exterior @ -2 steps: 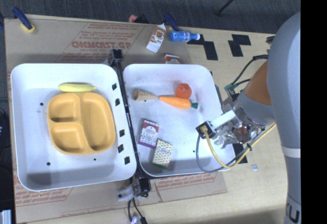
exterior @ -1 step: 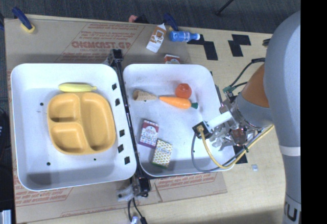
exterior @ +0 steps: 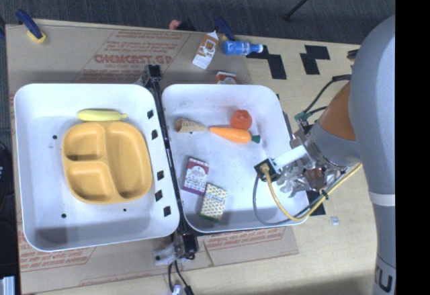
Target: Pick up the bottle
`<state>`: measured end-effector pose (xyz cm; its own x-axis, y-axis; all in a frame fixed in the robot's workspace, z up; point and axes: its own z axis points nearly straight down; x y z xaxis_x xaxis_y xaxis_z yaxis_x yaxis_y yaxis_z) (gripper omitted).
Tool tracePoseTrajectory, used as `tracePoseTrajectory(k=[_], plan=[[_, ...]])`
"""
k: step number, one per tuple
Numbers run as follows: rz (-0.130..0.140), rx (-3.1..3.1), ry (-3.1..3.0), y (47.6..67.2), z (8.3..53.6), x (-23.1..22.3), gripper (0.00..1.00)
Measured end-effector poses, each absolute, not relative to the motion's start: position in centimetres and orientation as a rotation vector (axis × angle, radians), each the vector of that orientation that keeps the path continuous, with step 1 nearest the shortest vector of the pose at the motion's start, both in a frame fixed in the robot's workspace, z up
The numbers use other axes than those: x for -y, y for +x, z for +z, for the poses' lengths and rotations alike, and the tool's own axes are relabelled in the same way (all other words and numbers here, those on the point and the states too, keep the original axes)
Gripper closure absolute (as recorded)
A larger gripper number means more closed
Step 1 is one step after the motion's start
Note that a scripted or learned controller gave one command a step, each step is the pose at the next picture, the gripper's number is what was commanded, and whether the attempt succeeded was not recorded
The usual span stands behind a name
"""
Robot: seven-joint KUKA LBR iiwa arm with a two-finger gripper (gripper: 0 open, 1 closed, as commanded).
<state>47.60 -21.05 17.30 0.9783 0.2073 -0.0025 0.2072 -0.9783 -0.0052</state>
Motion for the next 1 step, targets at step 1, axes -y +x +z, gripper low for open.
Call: tracePoseTrajectory(k=[1], plan=[[0.007,0.687,-3.058,47.58,17.21,21.01,1.00]])
